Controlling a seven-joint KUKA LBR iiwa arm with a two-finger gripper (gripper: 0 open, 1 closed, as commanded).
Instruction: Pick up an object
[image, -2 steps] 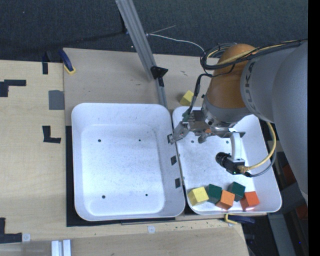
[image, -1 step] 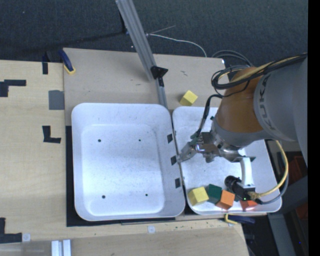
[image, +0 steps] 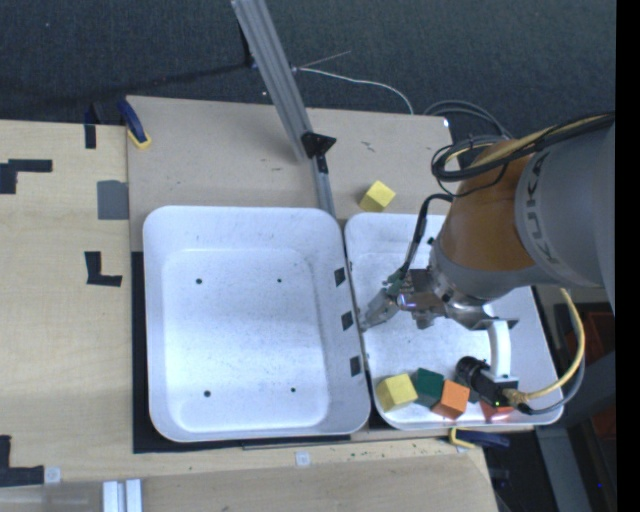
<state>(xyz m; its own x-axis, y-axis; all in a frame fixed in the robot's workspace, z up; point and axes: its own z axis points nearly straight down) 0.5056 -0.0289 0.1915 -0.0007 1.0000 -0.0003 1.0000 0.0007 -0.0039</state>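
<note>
My gripper hangs low over the left part of the right bin, close to the wall between the two bins. Its metal fingers point left and nothing shows between them. A yellow block, a dark green block and an orange block lie together at the front of the right bin, below and to the right of the gripper. The arm's orange band and grey wrist cover much of the bin's right side.
The left bin sits beside the right one. A second yellow block lies on the bench behind the right bin. A grey metal rod slants down from the top to the bins' rear seam. Cables loop at the right.
</note>
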